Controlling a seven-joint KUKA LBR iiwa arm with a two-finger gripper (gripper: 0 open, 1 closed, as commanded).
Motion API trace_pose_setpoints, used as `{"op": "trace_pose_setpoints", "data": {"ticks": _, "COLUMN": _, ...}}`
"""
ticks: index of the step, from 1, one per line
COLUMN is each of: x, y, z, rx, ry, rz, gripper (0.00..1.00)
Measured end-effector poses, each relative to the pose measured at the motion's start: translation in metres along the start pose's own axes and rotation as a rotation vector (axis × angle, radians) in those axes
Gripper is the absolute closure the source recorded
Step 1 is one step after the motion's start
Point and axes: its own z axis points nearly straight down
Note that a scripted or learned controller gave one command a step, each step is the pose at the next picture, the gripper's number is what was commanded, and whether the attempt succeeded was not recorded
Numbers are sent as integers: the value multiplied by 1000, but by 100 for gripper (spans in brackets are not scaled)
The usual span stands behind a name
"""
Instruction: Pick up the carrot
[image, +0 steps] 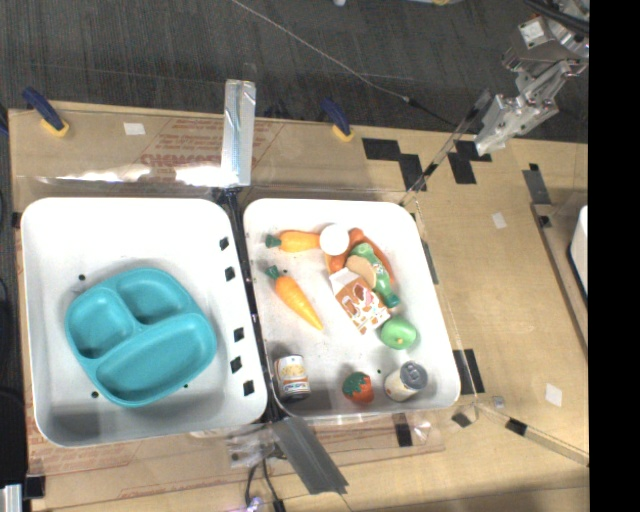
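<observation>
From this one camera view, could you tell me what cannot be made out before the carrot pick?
- Gripper: small, at the top right corner; finger state unreadable.
- Second carrot: its tip is hidden behind a white round piece.
- Can: label print too small to read.

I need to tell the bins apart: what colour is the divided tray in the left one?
Teal, a plain turquoise-blue; the divided tray shows clearly in the camera view.
</observation>
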Motion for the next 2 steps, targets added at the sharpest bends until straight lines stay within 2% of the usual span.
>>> {"op": "trace_pose_setpoints", "data": {"ticks": 1, "x": -6, "y": 0, "z": 30, "rx": -7, "ry": -3, "rz": -256, "gripper": 100}}
{"op": "trace_pose_setpoints", "data": {"ticks": 2, "x": -9, "y": 0, "z": -23, "rx": -1, "ry": -1, "rz": -509, "gripper": 100}}
